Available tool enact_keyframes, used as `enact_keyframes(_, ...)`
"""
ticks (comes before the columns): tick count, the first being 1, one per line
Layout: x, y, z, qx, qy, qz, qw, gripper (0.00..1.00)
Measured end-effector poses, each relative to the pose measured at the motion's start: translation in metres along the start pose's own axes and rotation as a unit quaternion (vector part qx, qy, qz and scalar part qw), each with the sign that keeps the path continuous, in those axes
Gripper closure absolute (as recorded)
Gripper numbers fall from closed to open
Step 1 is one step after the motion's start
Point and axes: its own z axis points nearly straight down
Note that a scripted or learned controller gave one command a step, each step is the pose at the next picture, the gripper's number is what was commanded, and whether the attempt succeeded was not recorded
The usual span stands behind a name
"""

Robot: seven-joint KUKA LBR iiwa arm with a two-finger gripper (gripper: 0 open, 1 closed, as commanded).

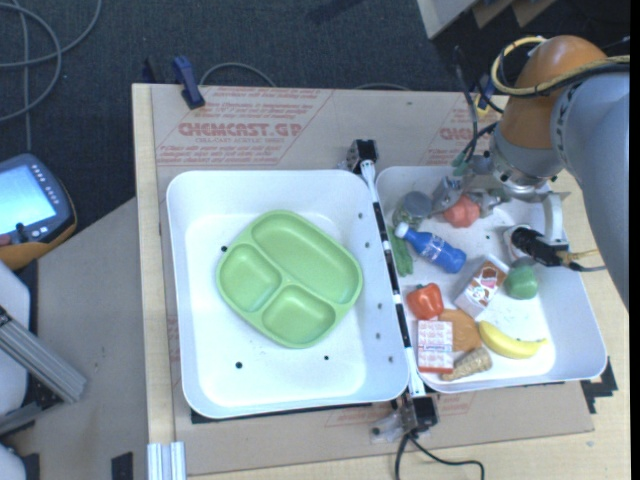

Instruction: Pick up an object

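- Camera view is showing the gripper (462, 196) reaching down into the far end of the right bin (585, 343), just above a reddish-orange toy (462, 212).
- Grasp state: cannot tell; nothing is visibly lifting.
- Blue bottle (434, 249), red pepper (426, 299), banana (513, 342) and green ball (521, 283) are lying in that bin.
- Green divided tray (289, 278) is sitting in the left bin (190, 218).
- Judging the pick as not yet done; closing and lifting are remaining.

We see the claw (462, 200) low in the right bin (570, 353) at its far-left corner, over a red object (462, 212). Left bin (200, 298) carries a green tray (290, 278).
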Motion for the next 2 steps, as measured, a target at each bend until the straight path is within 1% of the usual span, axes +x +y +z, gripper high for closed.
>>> enact_keyframes(1, -0.004, 0.001, -0.013, -0.003, -0.002, 0.002, 1.0, 1.0)
enact_keyframes(2, 0.088, 0.003, -0.109, -0.008, 0.0, -0.002, 1.0, 1.0)
